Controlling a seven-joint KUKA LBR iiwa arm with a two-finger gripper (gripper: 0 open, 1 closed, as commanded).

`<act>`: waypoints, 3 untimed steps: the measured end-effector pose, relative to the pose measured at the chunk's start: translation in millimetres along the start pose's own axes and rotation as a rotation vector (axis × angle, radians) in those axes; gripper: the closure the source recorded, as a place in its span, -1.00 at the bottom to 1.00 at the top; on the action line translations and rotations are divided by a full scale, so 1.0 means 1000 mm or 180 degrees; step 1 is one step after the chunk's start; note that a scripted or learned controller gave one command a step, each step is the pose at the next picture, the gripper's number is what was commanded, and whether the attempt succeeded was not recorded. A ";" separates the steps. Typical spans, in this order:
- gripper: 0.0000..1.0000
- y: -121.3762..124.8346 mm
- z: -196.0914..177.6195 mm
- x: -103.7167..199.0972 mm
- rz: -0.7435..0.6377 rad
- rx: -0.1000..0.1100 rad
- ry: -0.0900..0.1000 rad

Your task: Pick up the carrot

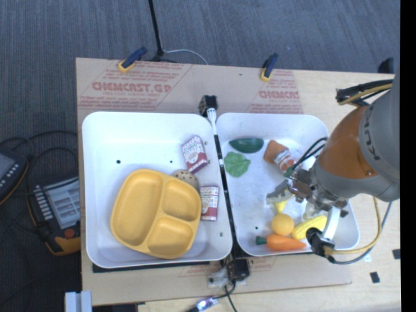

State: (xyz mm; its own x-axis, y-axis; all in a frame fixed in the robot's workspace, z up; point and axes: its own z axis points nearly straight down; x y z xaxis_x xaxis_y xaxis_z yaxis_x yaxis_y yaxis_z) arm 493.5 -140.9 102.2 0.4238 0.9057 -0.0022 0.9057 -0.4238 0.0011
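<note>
The carrot (286,243) is orange with a green stub at its left end. It lies flat along the front wall of the right bin (250,203). A yellow ball (282,224) touches it from behind, and a yellow banana-shaped piece (311,227) lies just to its right. My gripper (307,203) hangs low over the bin's front right part, directly behind and slightly right of the carrot. The carrot rests on the bin floor, apart from the gripper. The grey arm with its orange band (348,155) covers the bin's right side.
In the right bin's back half lie a dark green piece (246,144), a green leaf (237,166) and an orange can (279,155). The left bin (104,142) holds a yellow divided plate (156,212), two red-white packets (194,153) (209,202) and a cookie (185,176).
</note>
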 end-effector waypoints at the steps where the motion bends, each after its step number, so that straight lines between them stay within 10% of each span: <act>1: -1.00 -0.008 0.010 -0.006 -0.1141 0.0012 0.0006; 3: -1.00 0.007 0.011 -0.025 -0.2807 -0.0044 0.0003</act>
State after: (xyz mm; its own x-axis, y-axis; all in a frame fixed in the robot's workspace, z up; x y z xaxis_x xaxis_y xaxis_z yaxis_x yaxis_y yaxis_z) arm 488.9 -166.9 90.7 -0.4298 0.9029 -0.0072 0.9028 0.4299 0.0115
